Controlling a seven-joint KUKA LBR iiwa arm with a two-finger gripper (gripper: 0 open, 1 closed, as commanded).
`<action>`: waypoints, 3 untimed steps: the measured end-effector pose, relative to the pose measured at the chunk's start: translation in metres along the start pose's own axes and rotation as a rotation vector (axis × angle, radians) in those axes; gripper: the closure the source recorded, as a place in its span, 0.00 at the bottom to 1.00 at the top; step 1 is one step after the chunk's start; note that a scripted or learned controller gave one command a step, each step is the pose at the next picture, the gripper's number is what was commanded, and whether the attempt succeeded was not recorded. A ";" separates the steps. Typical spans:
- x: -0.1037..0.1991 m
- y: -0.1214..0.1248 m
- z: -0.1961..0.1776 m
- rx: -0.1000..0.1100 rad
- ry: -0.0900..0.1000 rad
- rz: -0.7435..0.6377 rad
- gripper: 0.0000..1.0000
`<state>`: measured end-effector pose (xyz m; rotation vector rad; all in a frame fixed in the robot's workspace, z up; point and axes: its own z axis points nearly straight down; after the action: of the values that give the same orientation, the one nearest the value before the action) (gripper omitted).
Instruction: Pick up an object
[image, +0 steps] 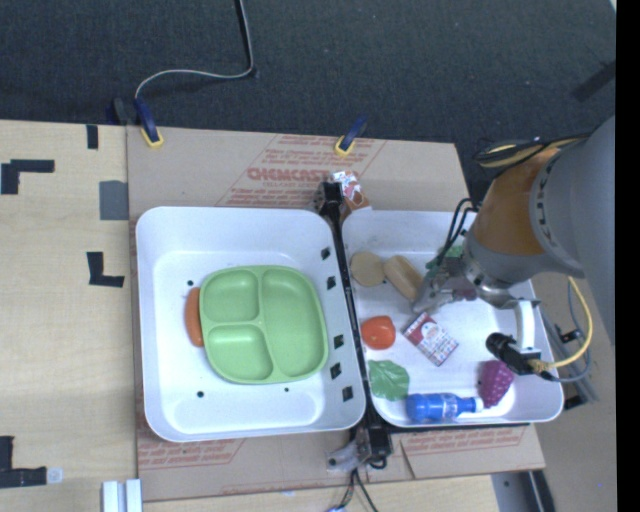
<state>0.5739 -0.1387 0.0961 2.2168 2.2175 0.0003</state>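
My gripper (432, 296) hangs low in the right bin (545, 405), its tips just right of a tan bread-like piece (403, 276) and above a small red and white packet (432, 338). A beige round piece (367, 268) lies left of the tan one. An orange-red tomato (378, 332), a green leaf (389, 379), a blue bottle (436, 407) and purple grapes (494, 381) lie toward the bin's front. I see nothing held between the fingers.
The left bin (160, 260) holds a green divided plate (265, 323) with an orange carrot-like piece (192, 315) at its left edge. A black divider (340, 290) separates the bins. A small wrapped item (346, 189) sits at the divider's far end.
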 end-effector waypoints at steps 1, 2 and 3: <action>0.000 0.000 0.000 0.000 0.000 0.000 0.00; 0.035 0.024 0.010 0.001 0.003 -0.002 0.00; 0.036 0.072 0.011 0.001 0.003 -0.001 0.00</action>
<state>0.6464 -0.1026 0.0857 2.2172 2.2209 0.0021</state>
